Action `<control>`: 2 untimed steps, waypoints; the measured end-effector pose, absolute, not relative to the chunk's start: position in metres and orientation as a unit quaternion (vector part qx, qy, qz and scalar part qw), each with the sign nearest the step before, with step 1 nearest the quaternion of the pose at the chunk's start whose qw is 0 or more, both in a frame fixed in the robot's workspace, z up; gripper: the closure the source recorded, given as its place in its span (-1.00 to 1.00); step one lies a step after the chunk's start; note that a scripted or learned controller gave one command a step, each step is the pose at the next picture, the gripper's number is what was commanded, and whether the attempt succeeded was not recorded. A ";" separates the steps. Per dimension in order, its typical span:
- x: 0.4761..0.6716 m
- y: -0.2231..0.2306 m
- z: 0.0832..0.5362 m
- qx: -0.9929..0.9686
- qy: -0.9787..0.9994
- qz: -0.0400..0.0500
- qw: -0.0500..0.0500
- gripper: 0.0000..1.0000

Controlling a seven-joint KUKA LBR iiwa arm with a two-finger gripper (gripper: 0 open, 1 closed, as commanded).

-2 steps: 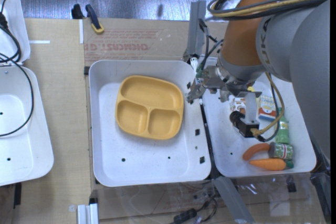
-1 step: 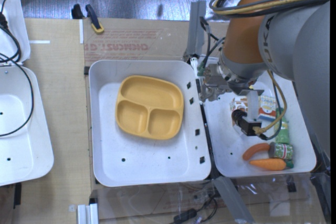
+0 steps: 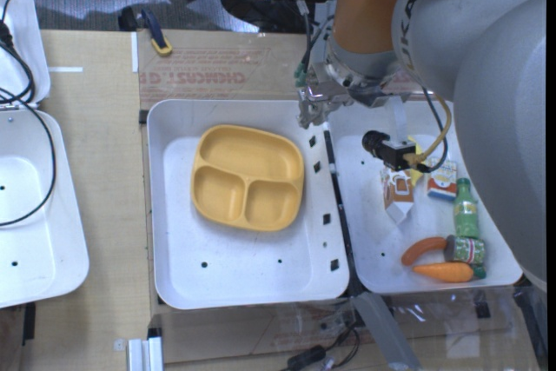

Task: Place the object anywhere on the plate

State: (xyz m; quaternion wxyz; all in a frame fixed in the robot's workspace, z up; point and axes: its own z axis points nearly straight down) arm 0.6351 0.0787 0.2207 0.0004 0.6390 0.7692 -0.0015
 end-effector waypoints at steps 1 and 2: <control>0.659 0.103 0.234 0.548 0.837 -0.001 0.001 1.00; 0.552 0.138 0.232 0.549 0.836 -0.001 0.000 1.00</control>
